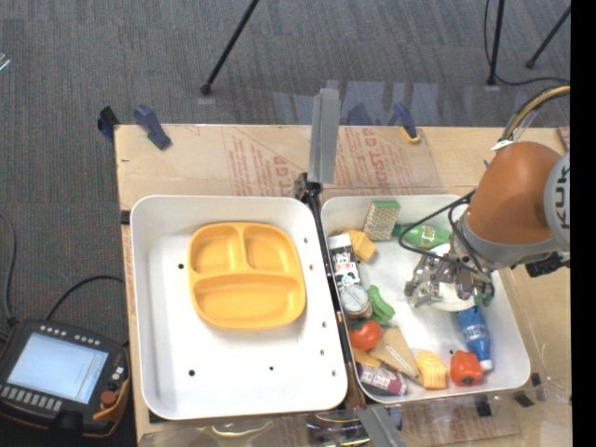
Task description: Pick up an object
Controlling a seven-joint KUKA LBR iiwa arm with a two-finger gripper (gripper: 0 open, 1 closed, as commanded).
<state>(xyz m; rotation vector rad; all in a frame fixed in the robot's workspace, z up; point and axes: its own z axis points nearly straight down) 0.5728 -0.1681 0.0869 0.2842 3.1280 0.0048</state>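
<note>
Below, plywood bench (pixel 270 161), two white bins (pixel 154 250), grey carpet (pixel 112 45), stand legs (pixel 233 35)

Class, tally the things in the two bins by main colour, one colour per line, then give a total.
Yellow or tan: 5, including the yellow tray
Green: 2
Red or orange: 2
Blue: 1, the blue bottle
White or printed packs: 3
Total: 13; the clutter may hide more.

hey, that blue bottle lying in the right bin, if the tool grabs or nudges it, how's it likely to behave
The blue bottle lies on its side on the right bin floor, so a sideways nudge would probably roll it. Its surface looks smooth, so it may slip in a loose grip. It seems small, likely light. The tool is just above it in the camera view.
</note>
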